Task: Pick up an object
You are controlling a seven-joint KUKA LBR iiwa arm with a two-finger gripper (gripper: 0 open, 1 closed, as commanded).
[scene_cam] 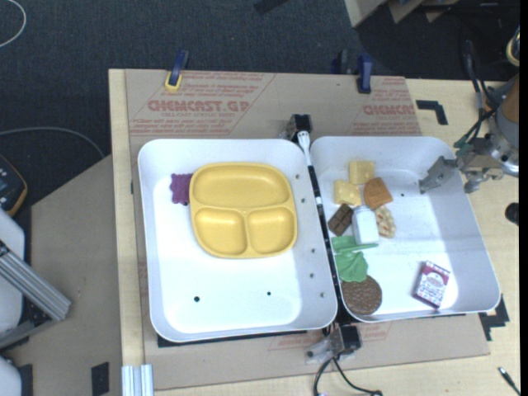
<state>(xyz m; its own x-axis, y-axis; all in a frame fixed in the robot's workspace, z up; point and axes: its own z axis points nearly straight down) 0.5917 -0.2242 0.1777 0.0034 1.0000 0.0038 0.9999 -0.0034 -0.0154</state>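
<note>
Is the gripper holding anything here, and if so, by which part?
Nothing is held: the gripper hovers over the right bin's upper right corner, with no object between its fingers.

The bench [247, 97], board-topped with red print, bears two white bins touching side by side. The right bin [462, 221] lies just under the gripper [450, 180]; the left bin [165, 246] sits well left of it.

Even, bright overhead light, mild glare on the white bins [165, 172], soft shadows, slightly grainy focus.
</note>
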